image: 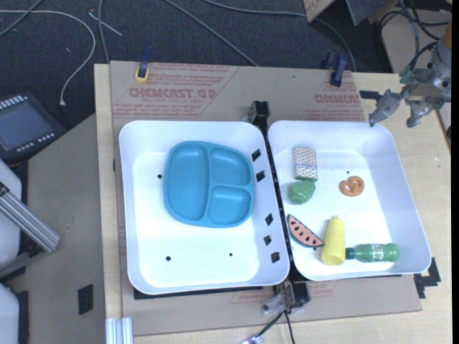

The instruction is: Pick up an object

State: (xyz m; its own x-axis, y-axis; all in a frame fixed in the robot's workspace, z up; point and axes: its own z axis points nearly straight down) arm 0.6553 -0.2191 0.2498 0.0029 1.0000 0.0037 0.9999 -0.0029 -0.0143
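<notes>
The table (215, 84) carries two shallow white bins side by side, and its far edge has a blue clamp (144, 64) at the left and another clamp (337, 69) toward the right. In the left bin (143, 264) a blue divided plate (209, 184) lies flat, nearer that bin's far right side than its near left corner. A row of small black clips (267, 221) runs along the seam where the two bins meet. In the right bin (401, 192), nearest the seam, a checkered block (305, 163) sits toward the far side with a green lumpy toy (303, 191) just in front of it, touching or almost touching. Nearer the front edge a watermelon slice (304, 233) lies close to the seam, and just to its right a yellow bottle (333, 241) stands or leans, its base touching the neck end of a green bottle (374, 252) that lies on its side along the near wall. A small orange pretzel (351, 186) rests alone in the middle of that bin, well apart from the bottles. Above the far right corner of the right bin the pincer (394, 112) hangs outside the rim, its two fingers spread apart and released, with nothing between them, well away from all the objects.
</notes>
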